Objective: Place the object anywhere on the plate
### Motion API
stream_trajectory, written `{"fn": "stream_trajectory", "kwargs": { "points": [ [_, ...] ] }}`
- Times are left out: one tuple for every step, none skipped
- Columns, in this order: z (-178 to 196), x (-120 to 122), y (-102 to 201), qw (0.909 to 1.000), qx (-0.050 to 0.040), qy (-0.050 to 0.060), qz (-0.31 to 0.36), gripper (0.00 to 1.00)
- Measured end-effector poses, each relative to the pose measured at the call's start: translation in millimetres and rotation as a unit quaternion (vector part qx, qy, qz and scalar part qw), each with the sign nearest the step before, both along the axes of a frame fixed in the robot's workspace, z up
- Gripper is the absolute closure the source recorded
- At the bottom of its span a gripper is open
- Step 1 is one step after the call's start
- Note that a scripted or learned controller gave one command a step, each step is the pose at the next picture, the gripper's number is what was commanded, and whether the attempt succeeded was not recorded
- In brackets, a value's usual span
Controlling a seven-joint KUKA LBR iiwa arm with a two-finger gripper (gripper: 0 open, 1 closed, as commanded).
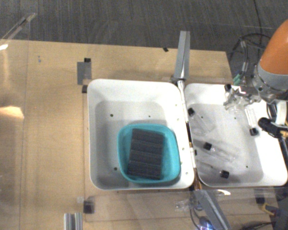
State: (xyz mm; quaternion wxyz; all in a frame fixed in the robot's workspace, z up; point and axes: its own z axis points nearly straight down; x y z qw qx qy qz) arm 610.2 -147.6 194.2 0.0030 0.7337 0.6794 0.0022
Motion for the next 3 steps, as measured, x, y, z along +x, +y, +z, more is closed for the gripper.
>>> {"fn": "stream_trajectory", "kwargs": {
  "points": [
    [-60, -116, 45, 0.9994, 0.0011, 0.003, -0.035, 1.00],
    [-9, -121, 122, 1.0000, 0.0010, 0.000, -0.003, 1.00],
    [-10, -64, 191, 0.9992, 0.0009, 0.001, 0.040, 1.00]
  ]
}}
